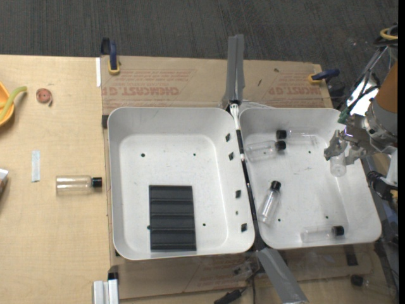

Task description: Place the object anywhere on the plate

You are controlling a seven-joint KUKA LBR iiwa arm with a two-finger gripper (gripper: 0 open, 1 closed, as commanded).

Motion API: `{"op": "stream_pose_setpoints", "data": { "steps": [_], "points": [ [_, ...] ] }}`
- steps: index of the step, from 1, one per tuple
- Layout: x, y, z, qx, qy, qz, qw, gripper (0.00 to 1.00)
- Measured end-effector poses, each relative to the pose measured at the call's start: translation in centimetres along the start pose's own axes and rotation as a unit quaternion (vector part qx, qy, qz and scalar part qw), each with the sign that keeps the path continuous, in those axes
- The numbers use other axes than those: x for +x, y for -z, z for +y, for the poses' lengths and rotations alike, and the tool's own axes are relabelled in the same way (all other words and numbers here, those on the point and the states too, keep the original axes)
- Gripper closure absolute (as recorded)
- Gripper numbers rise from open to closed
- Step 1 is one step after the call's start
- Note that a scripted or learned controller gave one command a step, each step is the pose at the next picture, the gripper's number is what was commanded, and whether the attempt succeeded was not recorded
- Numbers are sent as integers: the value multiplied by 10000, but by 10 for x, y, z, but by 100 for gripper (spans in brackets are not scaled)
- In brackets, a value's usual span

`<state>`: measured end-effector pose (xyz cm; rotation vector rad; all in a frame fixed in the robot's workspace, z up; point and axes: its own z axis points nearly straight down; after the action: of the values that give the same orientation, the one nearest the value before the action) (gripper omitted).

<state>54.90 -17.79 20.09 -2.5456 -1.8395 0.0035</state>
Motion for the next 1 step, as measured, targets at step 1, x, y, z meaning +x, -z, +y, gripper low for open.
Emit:
{"op": "stream_pose_setpoints", "data": {
  "steps": [1],
  "points": [
    [0, 0, 0, -1, 0, 0, 10000, 0]
  ]
}}
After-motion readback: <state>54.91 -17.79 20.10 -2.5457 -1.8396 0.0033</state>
